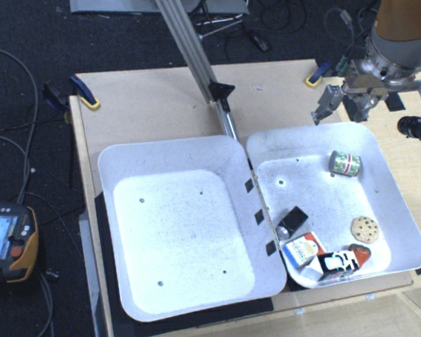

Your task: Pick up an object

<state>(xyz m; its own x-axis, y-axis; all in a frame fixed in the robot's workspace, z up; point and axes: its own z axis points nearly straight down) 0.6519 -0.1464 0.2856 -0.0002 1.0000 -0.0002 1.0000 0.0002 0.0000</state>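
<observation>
Wooden bench [151, 103], end effector [341, 105] open, empty

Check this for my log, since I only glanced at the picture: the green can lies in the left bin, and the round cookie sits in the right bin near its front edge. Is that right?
One thing is wrong. The camera view shows the green can lying in the right bin, toward its far side, not in the left bin. The round cookie does sit in the right bin near its front edge.

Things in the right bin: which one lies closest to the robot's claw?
The green can, lying on its side at the bin's far end, just below the gripper. The cookie, black block and cartons sit nearer the front.
</observation>
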